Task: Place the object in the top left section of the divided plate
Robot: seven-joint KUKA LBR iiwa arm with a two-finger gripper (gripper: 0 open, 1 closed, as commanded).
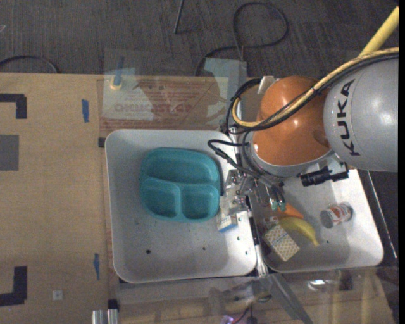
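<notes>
Arm (361,120) marked KUKA; teal divided plate (180,184) in left bin (126,253); gripper (233,204) state indiscernible; banana (300,229) in right bin (367,247).

Dark grey carpeted floor (95,31) along the top, with thin black cables (259,19) looping across it. Light tan wooden bench top (50,190): black angular corner markings (16,104) at its left edge, short blue tape strips (85,111), clear plastic sheet (164,101) near its top edge.

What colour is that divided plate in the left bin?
The divided plate is teal, a blue-green, seen clearly in the camera view from above.
</notes>
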